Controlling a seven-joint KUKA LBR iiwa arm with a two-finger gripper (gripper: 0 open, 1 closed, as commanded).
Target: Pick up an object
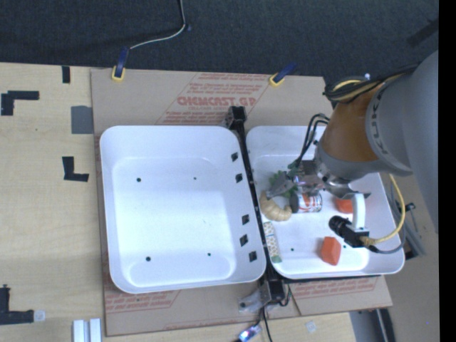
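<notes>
Tan, curved croissant-shaped toy [276,209] lies in the right white bin [377,266] near the divider, looking light, firm and best pinched across its middle. We see the gripper [305,185] just beside it; its state we cannot tell.

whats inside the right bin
In the right bin lie a tan curved piece, a small red-and-white can, a red block and a narrow printed packet. The arm covers the far right part, so anything there is hidden.
</notes>
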